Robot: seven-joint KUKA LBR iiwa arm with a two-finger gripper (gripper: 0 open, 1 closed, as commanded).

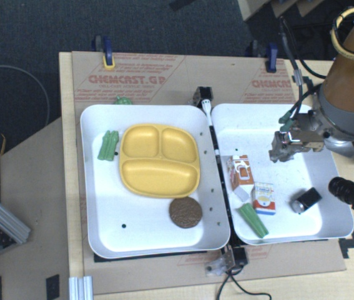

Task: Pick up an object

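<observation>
The gripper (284, 149) hovers over the upper part of the right bin (326, 230), and from here I cannot tell how it is set; nothing shows in it. Below and left of it lies an orange-and-white packet (240, 171), long axis running up-down. Just beside that sit a small carton (264, 199) and a green stick (252, 220) slanting down-right. A black piece (306, 199) lies near the bin's right side.
</observation>
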